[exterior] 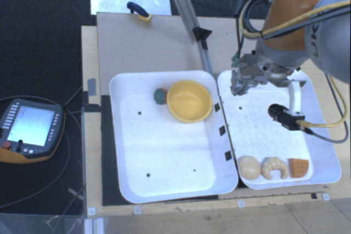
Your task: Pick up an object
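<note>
My gripper (239, 88) hangs over the far left corner of the right bin (323, 172), with nothing visible between its fingers. Along the right bin's near edge lie a pale round bun (249, 167), a croissant-shaped piece (275, 167) and an orange wedge (298, 167). In the left bin (164, 172) a yellow bowl (189, 101) sits near the far right corner, and a small dark green ball (159, 96) touches its left side.
A metal pole (186, 5) slants across the bench behind the bins. A blue and yellow clamp (139, 10) lies at the bench's far edge. A teach pendant (30, 130) rests on the floor at left. A black cable plug (282, 116) hangs over the right bin.
</note>
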You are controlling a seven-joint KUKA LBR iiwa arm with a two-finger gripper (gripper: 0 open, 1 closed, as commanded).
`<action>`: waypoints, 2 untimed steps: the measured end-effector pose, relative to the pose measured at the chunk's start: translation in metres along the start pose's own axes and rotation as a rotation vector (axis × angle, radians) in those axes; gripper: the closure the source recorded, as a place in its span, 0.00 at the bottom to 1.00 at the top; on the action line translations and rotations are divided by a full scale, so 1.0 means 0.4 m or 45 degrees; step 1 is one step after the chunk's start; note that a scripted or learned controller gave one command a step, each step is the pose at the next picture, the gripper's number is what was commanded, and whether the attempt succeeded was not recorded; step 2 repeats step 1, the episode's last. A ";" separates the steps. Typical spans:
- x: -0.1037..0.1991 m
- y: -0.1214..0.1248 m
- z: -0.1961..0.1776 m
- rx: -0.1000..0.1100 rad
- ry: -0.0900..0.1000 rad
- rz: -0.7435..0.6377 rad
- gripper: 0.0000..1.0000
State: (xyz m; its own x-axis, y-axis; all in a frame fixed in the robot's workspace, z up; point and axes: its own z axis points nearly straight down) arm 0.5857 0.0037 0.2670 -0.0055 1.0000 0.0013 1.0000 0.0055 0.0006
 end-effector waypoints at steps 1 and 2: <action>0.143 0.020 0.044 0.001 -0.001 0.002 1.00; 0.143 0.020 0.044 0.001 -0.001 0.002 1.00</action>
